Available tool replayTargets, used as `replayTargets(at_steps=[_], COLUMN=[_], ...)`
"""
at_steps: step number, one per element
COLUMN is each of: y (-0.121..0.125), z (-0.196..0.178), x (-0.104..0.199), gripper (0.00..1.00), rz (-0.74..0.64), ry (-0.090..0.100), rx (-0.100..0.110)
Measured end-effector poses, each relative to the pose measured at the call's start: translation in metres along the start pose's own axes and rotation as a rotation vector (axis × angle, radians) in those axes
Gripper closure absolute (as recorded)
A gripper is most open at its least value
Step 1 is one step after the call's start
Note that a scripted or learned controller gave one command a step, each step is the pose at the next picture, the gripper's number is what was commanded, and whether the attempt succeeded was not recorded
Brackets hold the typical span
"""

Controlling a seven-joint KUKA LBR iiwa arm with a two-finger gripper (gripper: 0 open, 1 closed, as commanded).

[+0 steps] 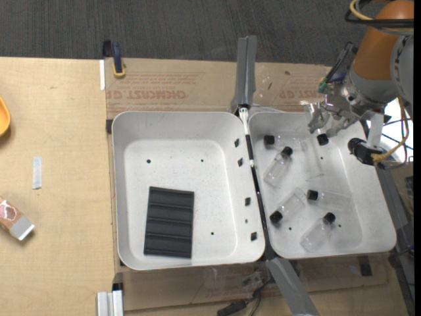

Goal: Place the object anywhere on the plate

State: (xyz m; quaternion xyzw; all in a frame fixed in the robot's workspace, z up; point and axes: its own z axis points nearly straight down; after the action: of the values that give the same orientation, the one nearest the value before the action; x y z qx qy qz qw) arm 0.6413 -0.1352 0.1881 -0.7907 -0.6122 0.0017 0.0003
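- Clear plastic vials with black caps lie scattered in the right bin (368,239), several of them on their sides. They are the likely objects of the task, and all sit below and to the left of the gripper (323,125) as the camera view shows it.
- Nearest vial (279,163): just below-left of the gripper, tilted, cap toward the top. A loose black cap (269,139) lies left of the gripper, and another dark cap (322,139) just beneath it.
- Further vials (317,232) rest near the bin's lower edge, well apart from the gripper.
- Gripper: it hangs over the upper rim area of the right bin, at the end of the grey arm (378,58) with its orange band. Glare and cables clutter the view there; whether it is spread or closed cannot be told, and nothing can be seen held in it.
- Plate: the dark ribbed plate (169,222) lies flat in the left bin (131,176), far to the left of the gripper and lower in the picture, with nothing on it.
- Step in hand, as I judge it: the pick, not yet secured. No vial has reached the plate.
- Next move calls for a descent onto one vial, a firm closure across its body, a lift, then a carry leftward over the divider (247,78) between the bins to the plate.
- Risk: the smooth round vials may roll or slip.
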Motion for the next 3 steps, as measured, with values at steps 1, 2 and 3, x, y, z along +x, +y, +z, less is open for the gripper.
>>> replayTargets(at_steps=[1, 2, 3], y=[-0.059, -0.129, -0.180], z=[-0.088, -0.112, -0.155], x=[0.053, 0.110, 0.226], gripper=[1.00, 1.00, 1.00], rz=[-0.024, 0.048, -0.027], ry=[0.001, 0.000, -0.001], rx=[0.000, 0.001, 0.000])
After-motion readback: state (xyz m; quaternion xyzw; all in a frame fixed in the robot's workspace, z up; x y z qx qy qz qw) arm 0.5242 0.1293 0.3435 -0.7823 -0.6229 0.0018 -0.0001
